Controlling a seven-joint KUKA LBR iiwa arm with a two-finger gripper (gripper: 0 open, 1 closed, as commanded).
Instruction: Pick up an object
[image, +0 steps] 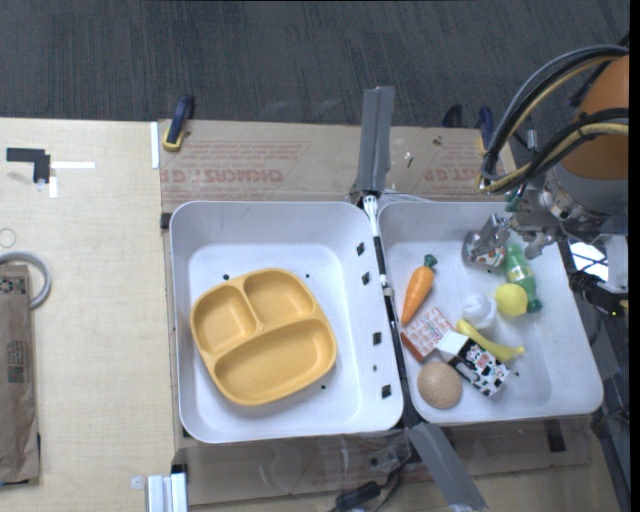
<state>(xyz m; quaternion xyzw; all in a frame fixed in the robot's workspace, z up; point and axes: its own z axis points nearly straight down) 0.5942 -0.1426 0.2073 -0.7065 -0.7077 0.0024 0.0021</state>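
From above, I see two white bins side by side on the bench. The left bin (200, 250) holds a yellow divided plate (263, 335), lying flat. The right bin (560, 390) holds the small things: a toy carrot (418, 287), a red and white packet (428, 330) just beside it, a brown round ball (439, 385), a black and white carton (480, 368), a banana (490, 342), a lemon (511, 299) and a green bottle (519, 270) touching the lemon. The arm comes from the right, and its gripper (489, 245) is low over the far part of the right bin, near the green bottle. Whether the jaws are open or closed, I cannot tell; I see nothing clearly between them.
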